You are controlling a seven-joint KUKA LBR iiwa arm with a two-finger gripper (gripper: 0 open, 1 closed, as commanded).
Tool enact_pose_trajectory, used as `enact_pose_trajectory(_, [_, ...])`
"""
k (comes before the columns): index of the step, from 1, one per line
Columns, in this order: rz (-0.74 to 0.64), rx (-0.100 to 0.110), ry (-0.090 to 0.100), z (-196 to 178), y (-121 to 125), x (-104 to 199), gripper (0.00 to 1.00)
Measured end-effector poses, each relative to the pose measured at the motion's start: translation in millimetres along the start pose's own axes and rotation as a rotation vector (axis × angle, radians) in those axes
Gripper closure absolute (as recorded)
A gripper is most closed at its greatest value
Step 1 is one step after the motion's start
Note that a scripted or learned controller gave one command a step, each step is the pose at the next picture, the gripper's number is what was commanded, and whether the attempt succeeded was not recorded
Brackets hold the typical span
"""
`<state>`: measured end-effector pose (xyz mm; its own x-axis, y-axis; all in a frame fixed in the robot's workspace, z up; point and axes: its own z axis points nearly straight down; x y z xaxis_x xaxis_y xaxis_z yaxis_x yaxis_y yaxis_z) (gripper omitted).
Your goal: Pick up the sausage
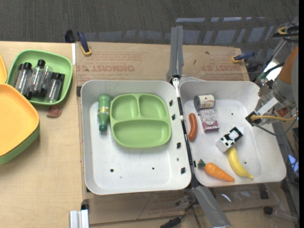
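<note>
Approach step: the sausage is not yet picked up.
The sausage (192, 126) lies at the left wall of the right bin (266, 175); the gripper (254, 118) at the right rim must travel left; its grip state cannot be told.

Grey arm (285, 87), orange band, trailing cables

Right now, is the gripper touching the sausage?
Apart. The camera view shows the gripper at the right bin's right edge, while the sausage lies by that bin's left wall, with the pink box and bare bin floor between them.
</note>
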<state>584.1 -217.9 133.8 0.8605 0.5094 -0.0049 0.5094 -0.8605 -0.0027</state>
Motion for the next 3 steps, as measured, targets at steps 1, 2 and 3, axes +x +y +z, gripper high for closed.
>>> enact_pose_trajectory(1, [0.062,0.007,0.001,44.3,-16.6,-30.3,1.0])
enact_pose_trajectory(2, [-0.076,0.005,0.003,43.6,-31.3,-56.7,1.0])
enact_pose_trajectory(3, [-0.086,-0.002,0.002,14.2,20.1,32.5,1.0])
